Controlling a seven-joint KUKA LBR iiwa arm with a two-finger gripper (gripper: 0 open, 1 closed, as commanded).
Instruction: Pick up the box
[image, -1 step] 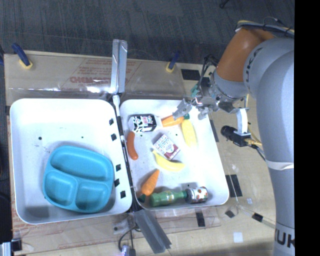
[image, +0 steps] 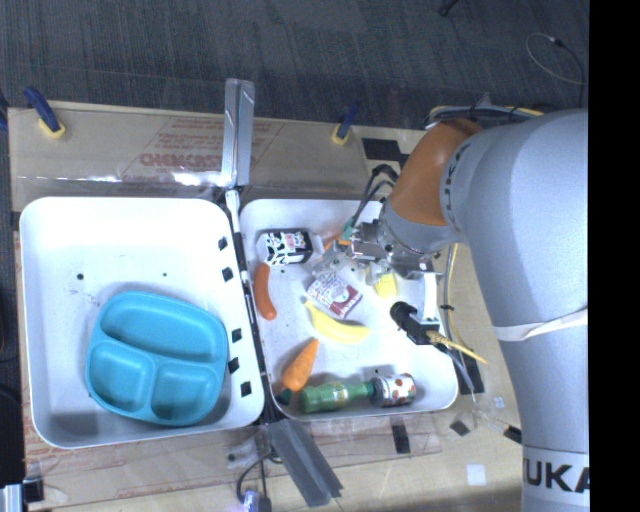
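Observation:
A small red and white box (image: 335, 293) lies tilted near the middle of the right bin (image: 440, 395). A black and white carton (image: 285, 245) stands at that bin's back left. My gripper (image: 362, 252) hangs low over the back of the right bin, just behind and to the right of the red and white box. It is a little to the right of the carton. The wrist hides its tips, and I see nothing held between them.
The right bin also holds a sausage (image: 264, 290), a banana (image: 338, 327), a carrot (image: 299, 365), a green bottle (image: 335, 395), a can (image: 398, 388) and a yellow piece (image: 385, 286). A blue divided plate (image: 155, 357) lies in the left bin (image: 60, 240).

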